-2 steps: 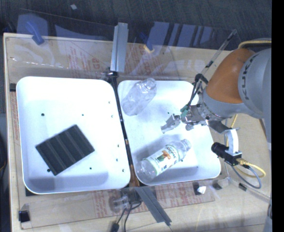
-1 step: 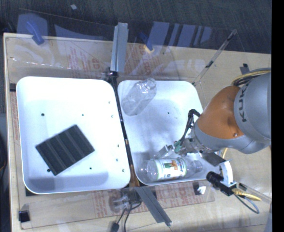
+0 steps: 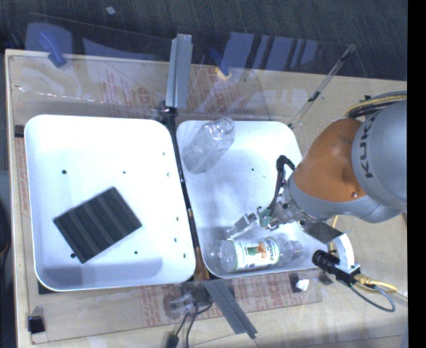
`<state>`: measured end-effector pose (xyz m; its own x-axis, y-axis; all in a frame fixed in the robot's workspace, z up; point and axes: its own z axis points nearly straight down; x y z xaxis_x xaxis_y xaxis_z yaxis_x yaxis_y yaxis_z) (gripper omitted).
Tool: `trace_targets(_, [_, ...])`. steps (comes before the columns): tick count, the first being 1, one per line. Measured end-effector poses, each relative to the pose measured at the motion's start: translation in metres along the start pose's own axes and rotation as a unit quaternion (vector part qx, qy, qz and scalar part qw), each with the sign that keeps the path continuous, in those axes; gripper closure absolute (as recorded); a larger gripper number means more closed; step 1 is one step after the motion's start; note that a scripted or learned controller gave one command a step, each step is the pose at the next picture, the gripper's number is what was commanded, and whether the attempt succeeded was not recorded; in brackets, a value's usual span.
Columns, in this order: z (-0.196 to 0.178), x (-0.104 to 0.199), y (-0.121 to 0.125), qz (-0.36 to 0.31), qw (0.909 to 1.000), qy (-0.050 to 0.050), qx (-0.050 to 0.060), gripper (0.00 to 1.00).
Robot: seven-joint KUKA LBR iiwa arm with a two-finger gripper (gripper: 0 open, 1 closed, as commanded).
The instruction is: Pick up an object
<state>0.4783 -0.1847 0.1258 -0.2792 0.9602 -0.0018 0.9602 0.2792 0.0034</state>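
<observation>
Camera view, and the arm (image 3: 350, 169) is in from the right, its tool (image 3: 252, 222) low inside the right bin (image 3: 271, 140) — just above a clear plastic bottle with a white and orange label (image 3: 255, 254), lying on its side along the bin's near edge. Whether the tool is apart or together, I cannot tell. A second clear bottle (image 3: 207, 145) lies tilted at that bin's far left corner. Over in the left bin (image 3: 89, 133) — a dark ribbed slab (image 3: 97, 224), flat, toward the near left corner.
</observation>
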Motion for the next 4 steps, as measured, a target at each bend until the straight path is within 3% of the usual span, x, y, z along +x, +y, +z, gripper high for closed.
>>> trace_targets(1, [-0.004, -0.024, -0.008, -0.001, 1.0000, 0.001, 0.002, 0.00])
trace_targets(2, [0.033, 0.035, 0.011, -0.003, 1.0000, 0.000, 0.000, 0.00])
trace_targets(3, [0.024, 0.034, 0.012, -0.006, 1.0000, -0.001, -0.001, 1.00])
trace_targets(4, [0.024, 0.034, 0.012, -0.006, 1.0000, -0.001, -0.001, 0.00])
